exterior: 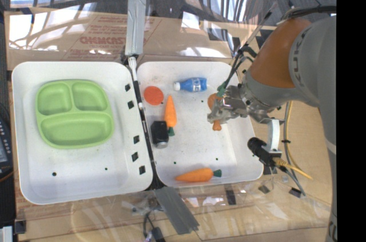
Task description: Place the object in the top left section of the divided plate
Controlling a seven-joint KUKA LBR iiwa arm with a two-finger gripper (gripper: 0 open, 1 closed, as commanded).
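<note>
The green divided plate (73,112) lies in the left bin, with two small sections at its top and one wide section below. My gripper (219,114) hangs low in the right bin, near that bin's right wall. An orange object (213,100) shows just above-left of the gripper, and an orange tip (217,126) pokes out just below it. The gripper covers what lies between, so I cannot tell whether these are one item or whether it is held.
The right bin (189,149) also holds a blue bottle (191,84), a red-orange disc (153,95), a carrot (170,111), a black object (159,133) and a second carrot (195,175) by the front wall. A taped divider (136,103) separates the bins.
</note>
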